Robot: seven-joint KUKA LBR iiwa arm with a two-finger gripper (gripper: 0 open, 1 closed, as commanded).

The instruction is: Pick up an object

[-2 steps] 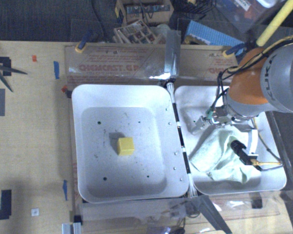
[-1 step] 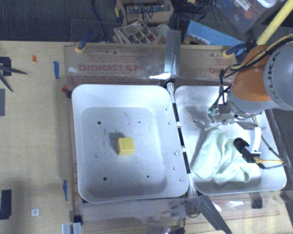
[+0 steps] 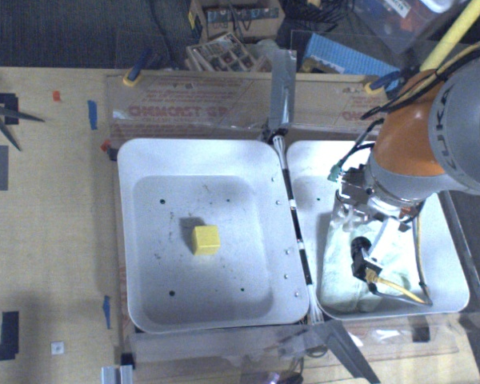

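Observation:
A small yellow block (image 3: 206, 239) lies near the middle of the left bin (image 3: 144, 166), apart from the walls. My gripper (image 3: 374, 229) hangs low over the right bin (image 3: 304, 162), under the grey wrist and orange band, far to the right of the block. Something pale and greenish (image 3: 344, 286) lies on the right bin's floor below and in front of the gripper. It is too washed out to say what it is. Nothing shows as held.
The ridge between the two bins (image 3: 292, 214) runs from back to front between the gripper and the block. A cardboard strip (image 3: 192, 110) lines the bench behind the bins. Dark specks dot the left bin's floor.

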